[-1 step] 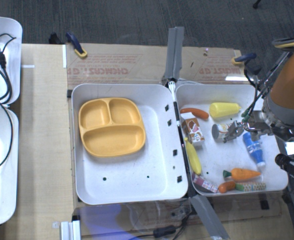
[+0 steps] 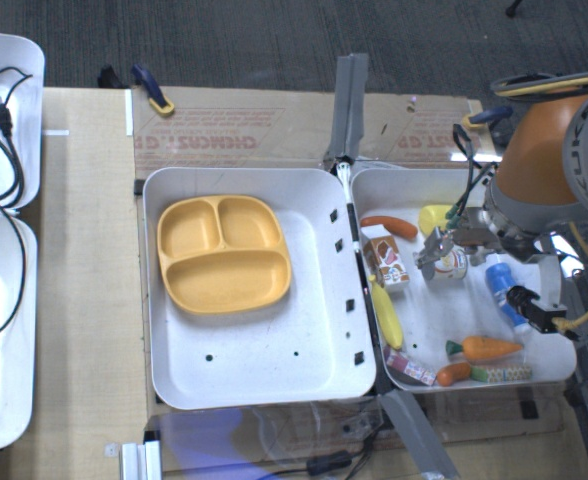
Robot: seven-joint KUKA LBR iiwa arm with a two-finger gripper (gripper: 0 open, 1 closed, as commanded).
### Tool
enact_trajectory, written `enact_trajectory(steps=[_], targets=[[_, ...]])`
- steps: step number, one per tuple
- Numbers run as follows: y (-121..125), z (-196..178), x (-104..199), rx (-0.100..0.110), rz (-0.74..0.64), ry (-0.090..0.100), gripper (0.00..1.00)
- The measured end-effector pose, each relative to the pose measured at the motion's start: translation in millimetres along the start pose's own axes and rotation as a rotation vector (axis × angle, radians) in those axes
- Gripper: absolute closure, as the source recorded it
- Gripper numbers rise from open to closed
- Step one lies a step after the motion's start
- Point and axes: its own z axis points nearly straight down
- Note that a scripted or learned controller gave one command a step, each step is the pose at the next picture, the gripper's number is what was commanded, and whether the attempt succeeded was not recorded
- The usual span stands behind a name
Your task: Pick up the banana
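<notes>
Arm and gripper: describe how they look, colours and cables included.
The arm is bulky and rounded, grey with a broad orange band above the wrist. Black cables loop along its side toward the wrist. The gripper is a small metallic grey assembly of angular parts. No markings are legible.

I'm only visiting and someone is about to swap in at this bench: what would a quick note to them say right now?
Tool: low over the middle of the right bin, beside a small can; whether it is open or shut cannot be told, and no banana is seen in it.
Banana: lying along the right bin's left wall, just below a small carton, apart from the tool.
Yellow plate: in the left bin.
Done: nothing yet.
Left: move to the banana, grip it, lift it.
</notes>
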Motion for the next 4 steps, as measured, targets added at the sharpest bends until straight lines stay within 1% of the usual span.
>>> enact_trajectory(steps=[1,2,3,4], targets=[[66,40,-3,-0.001,0.0,0.0,0.0],[66,32,-3,0.0,-0.002,-0.002,1.0],[93,-61,88,-0.001,0.175,-0.001,1.0],[92,-90,110,-0.001,0.408,-0.002,1.0]])
